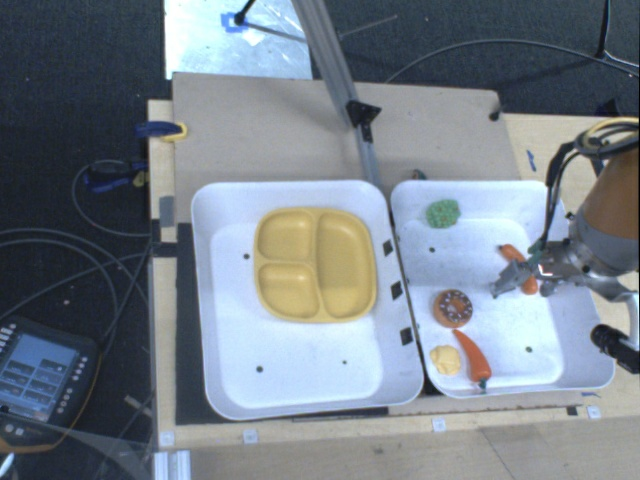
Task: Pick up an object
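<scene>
Inside the right bin (575, 363) lie five food toys beside the pincer (512, 280), its fingers apart.

Dark carpet floor (80, 68), black cables (90, 228) trailing; tan bench (300, 128); bright floor patch (215, 18) at top.

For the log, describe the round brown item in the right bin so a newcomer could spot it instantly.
Start at the right bin, the one the arm reaches into. Along its left side, below the green piece and above the pale yellow lump, lies the doughnut. It is the sole ring-shaped item, brown with a hole in the middle, whereas the orange carrot beside it is long.
</scene>
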Robot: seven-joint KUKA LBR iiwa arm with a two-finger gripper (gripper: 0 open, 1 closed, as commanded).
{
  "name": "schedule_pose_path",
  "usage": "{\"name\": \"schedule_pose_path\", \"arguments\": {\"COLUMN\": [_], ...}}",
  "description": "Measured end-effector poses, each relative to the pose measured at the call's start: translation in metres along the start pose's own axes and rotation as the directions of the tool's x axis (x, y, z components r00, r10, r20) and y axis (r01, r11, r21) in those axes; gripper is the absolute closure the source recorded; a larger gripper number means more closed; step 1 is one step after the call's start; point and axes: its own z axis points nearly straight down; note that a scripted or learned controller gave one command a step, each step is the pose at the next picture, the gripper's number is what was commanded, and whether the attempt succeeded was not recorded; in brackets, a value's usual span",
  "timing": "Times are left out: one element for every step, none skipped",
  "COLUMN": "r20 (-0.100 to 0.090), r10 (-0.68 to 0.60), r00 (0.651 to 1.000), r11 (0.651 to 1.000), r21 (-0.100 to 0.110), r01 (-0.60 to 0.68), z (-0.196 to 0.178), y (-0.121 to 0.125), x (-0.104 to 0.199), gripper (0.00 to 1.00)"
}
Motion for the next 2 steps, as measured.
{"name": "schedule_pose_path", "arguments": {"r20": [0.0, 0.001], "r10": [0.0, -0.001], "r00": [1.0, 1.0], "r11": [1.0, 1.0], "r21": [-0.001, -0.008], "r01": [0.0, 0.001], "z": [0.048, 0.034], "y": [-0.001, 0.001], "x": [-0.009, -0.009], "gripper": [0.0, 1.0]}}
